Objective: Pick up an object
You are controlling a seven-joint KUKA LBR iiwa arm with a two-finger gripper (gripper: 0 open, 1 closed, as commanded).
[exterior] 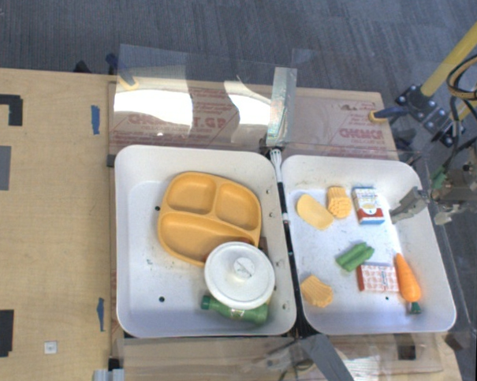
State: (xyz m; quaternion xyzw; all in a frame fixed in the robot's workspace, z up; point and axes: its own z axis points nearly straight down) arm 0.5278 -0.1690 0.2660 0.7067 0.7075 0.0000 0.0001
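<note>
- Nearest to us, at the front of the left bin (131, 220), we see a green object (235, 310) lying half under a white lidded bowl (239, 273).
- Behind the bowl and touching it, we find a yellow divided plate (210, 216) with three compartments.
- Across the divider, the right bin (437, 258) holds the loose items: a waffle-textured yellow piece (317, 291) at the front left, and a red and white packet (378, 278) just beside an orange carrot (407, 279) with its green end toward us.
- Near the bin's middle we see a green pea pod (354, 256), apart from the rest.
- Toward the back lie a pale yellow slab (314, 212), a corn cob piece (339, 203) touching it, and a small carton (368, 205) with blue and red print.
- At the right bin's far right edge, we make out the claw (411, 203), close to the carton but touching nothing; we cannot tell how wide it stands.
- Cardboard (44, 209) covers the bench to the left.
</note>
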